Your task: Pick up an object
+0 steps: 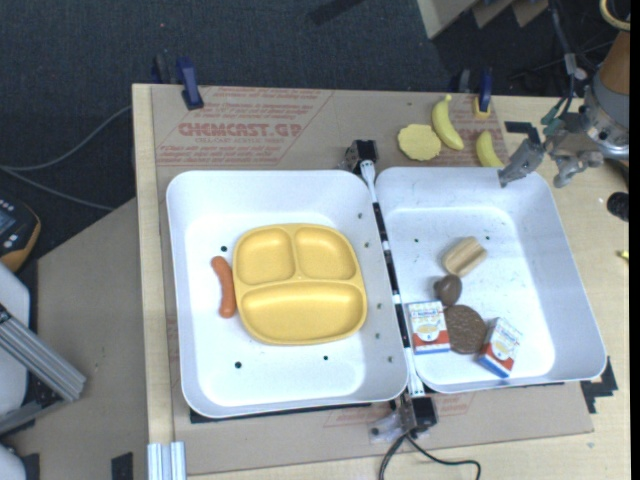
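Two fingers spread apart on the gripper, empty, above the right bin's far corner; the arm is cut off. Bun, cookies and cartons sit in that bin.

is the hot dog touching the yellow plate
Touching. The camera view shows the hot dog lying right against the left rim of the yellow plate, no white bin floor between them.

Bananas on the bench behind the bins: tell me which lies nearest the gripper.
The right banana, beside the gripper. The left banana lies farther off, next to the yellow round piece.
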You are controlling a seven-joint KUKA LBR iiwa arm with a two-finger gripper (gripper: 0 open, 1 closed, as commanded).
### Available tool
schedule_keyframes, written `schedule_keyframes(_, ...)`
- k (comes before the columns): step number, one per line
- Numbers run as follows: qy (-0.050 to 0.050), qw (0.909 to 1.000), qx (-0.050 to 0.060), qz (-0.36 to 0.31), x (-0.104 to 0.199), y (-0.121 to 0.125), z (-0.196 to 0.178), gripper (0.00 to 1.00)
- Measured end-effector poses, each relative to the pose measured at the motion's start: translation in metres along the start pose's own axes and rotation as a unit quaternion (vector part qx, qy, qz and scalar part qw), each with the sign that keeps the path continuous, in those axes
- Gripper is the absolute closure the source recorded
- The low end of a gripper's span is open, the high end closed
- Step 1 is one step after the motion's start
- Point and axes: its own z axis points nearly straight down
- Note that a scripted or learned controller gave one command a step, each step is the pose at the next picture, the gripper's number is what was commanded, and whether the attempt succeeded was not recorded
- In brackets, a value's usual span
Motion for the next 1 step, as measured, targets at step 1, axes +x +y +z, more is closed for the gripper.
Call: schedule_keyframes(1, 0.002, 1.0000, 0.004, -0.002, 0.0604, -0.0312, 0.1433, 0.00)
